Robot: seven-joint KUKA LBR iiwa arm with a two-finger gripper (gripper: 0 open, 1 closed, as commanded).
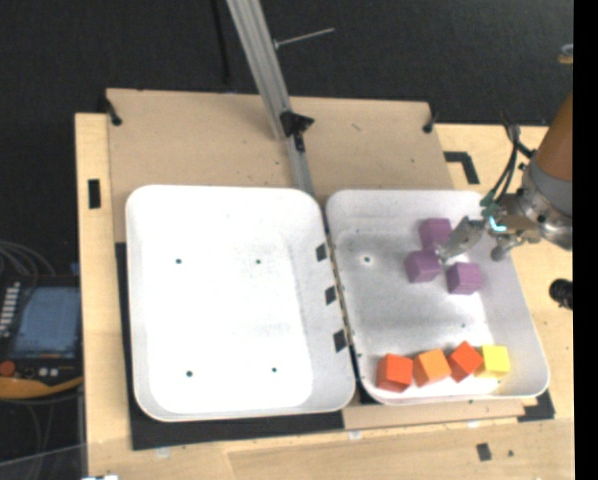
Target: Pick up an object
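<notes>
A grey robot arm reaches in over the right-hand white bin (pixel 379 218), its gripper (pixel 459 243) low among three purple blocks. The jaws appear spread, one finger angled down toward the nearest purple block (pixel 423 266), with nothing seen pinched between them; the pick, by this evidence, is not yet made. That block sits on the bin floor just below the fingertip, a second purple block (pixel 436 231) just above it and a third (pixel 464 277) to its right, all three near one another. Closing on one block and lifting it clear look to be what is left of the job.

Along the same bin's lower rim runs a row of blocks, touching or nearly so: red-orange (pixel 395 371), orange (pixel 432 366), another red-orange (pixel 466 360) and yellow (pixel 496 358). The left-hand white bin (pixel 139 268) lies beside it. Both rest on a pale wooden tabletop (pixel 199 138) over dark flooring; a metal pole (pixel 264 58) rises behind the bins, and a small screen unit (pixel 44 323) sits left of the tabletop.
</notes>
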